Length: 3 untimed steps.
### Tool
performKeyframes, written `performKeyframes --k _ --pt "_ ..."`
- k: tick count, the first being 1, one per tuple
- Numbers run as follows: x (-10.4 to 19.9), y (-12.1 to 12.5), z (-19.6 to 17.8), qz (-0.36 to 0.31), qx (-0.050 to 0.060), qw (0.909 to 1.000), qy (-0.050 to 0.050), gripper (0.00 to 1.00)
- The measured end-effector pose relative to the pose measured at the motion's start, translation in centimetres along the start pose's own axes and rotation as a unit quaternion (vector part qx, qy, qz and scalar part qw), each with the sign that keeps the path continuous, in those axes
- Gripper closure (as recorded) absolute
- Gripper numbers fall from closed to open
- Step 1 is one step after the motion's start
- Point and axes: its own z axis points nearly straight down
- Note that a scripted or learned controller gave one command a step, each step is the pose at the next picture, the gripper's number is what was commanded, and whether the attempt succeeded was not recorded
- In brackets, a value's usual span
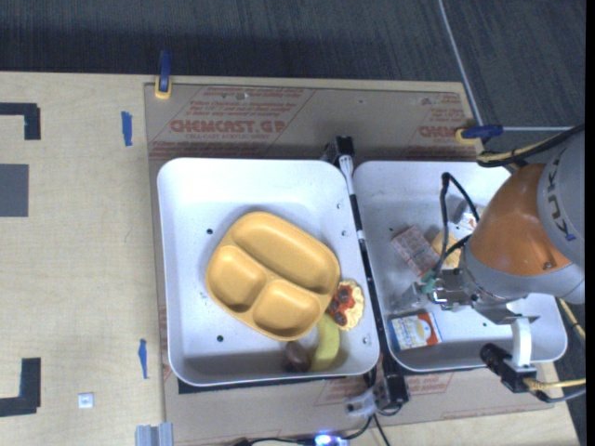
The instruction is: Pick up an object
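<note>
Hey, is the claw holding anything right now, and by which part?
Cannot tell: the arm's orange band covers the claw above the right bin.

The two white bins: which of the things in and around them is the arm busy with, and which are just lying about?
Part of the job:
- arm, low over the right bin
- small packets there: a red-and-white carton, a patterned wrapper

Just lying about:
- yellow divided tray in the left bin
- banana
- pizza slice toy
- cardboard sheet beneath

Even bright overhead light, soft shadows, slightly soft focus
</note>
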Motion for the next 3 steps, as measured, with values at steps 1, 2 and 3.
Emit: performKeyframes --k 1,2,3 --pt "0.0 0.2 -1.1 0.000 -0.003 1.0000 -0.001 1.00" --pt "0.0 0.2 -1.1 0.000 -0.003 1.0000 -0.001 0.00" --pt "0.1 0.0 0.0 -0.001 0.000 1.0000 0.000 0.00"
